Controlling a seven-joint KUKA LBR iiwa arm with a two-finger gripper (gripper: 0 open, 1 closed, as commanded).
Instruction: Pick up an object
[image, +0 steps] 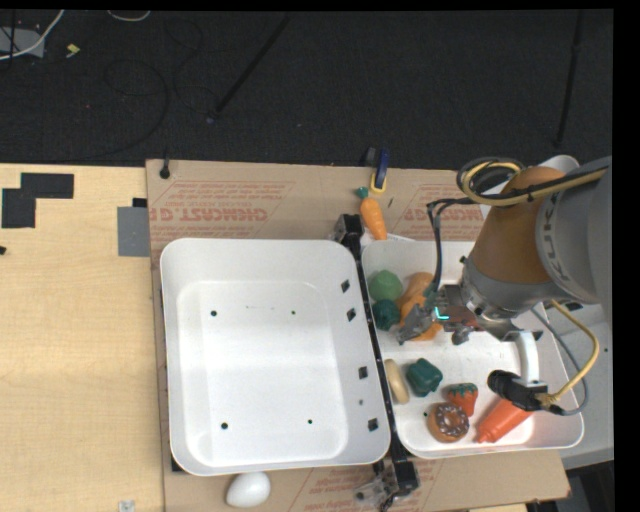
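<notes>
Arm bent low over the right-hand bin, its gripper (420, 325) among the toys.

The grey arm with its orange band enters from the right of the frame and reaches leftward, wrist down in the right bin (570, 432). The gripper sits against an orange toy (416, 292) and green toys (384, 287); whether it grasps anything cannot be told, the tip being too cluttered. Mirrored red print on the cardboard (215, 212) above the left bin (175, 330) is too blurred to read. A white egg shape (248, 489) lies at lower centre.
</notes>
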